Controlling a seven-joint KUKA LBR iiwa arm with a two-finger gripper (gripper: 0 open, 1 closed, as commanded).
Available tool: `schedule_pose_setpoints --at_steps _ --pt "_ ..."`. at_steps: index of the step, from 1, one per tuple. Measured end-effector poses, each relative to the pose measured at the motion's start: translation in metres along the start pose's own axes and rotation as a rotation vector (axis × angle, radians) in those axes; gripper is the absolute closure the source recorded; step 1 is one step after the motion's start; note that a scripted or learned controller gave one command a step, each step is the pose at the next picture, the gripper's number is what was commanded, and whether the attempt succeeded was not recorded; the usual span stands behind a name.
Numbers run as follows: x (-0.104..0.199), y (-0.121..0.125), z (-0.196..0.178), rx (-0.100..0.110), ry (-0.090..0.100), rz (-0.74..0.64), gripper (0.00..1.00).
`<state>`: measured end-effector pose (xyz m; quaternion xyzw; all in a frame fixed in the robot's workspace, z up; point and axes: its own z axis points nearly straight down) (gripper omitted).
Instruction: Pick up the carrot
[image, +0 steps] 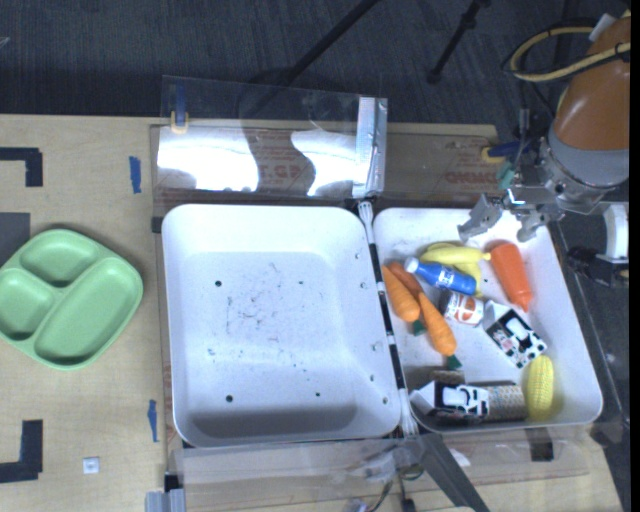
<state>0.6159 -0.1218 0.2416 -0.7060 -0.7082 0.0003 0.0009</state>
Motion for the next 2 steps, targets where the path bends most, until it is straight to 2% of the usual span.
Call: schedule_pose_setpoints --at_steps 1,2 --pt "0.017 -0.069 0.086 -0.001 -0.001 -0.023 0.0" --pt "0.027 -0.137 0.122 0.0 0.0 -0.192 0.0"
